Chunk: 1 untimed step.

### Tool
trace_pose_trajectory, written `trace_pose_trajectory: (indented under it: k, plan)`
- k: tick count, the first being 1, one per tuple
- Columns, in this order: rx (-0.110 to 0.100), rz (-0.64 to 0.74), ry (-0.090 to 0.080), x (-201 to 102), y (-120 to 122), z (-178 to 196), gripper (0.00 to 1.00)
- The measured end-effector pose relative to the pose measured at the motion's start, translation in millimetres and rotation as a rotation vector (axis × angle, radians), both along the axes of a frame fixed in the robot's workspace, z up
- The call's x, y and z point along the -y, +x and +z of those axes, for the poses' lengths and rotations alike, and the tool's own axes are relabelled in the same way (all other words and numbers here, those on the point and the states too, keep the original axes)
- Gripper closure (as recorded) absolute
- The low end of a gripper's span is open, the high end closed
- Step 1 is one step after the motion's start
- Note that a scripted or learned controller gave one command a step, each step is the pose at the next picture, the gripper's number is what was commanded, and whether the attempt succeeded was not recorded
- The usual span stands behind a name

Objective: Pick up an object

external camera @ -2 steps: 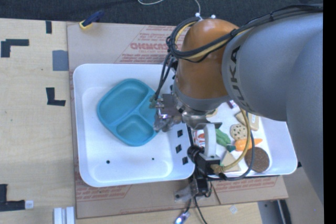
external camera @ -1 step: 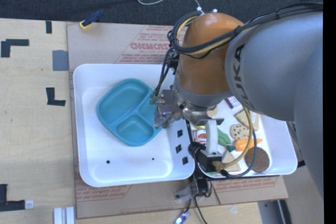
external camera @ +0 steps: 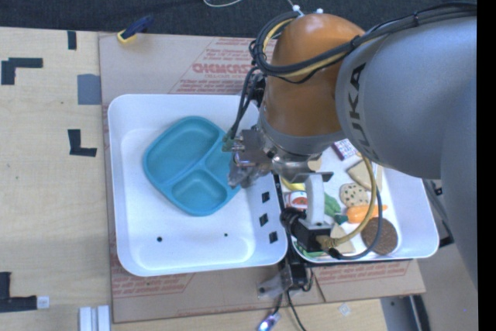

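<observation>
The gripper (external camera: 243, 159) hangs at the right rim of a blue tray (external camera: 182, 163) in the left bin (external camera: 124, 190); whether it is apart or together cannot be told.

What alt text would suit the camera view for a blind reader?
A big grey-and-orange robot arm reaches over two white bins, its claw at the right edge of a teal divided plate in the left bin. Small mixed objects crowd the right bin.
</observation>
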<state>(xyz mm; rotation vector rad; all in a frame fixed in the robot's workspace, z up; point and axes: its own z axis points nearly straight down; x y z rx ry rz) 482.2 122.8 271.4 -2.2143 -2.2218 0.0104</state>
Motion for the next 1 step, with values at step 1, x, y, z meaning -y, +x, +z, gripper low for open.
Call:
trace_pose_trajectory:
  k: [1]
  plan:
    - [0.024, 0.009, 0.01, -88.3, 28.7, 143.1, 1.0]
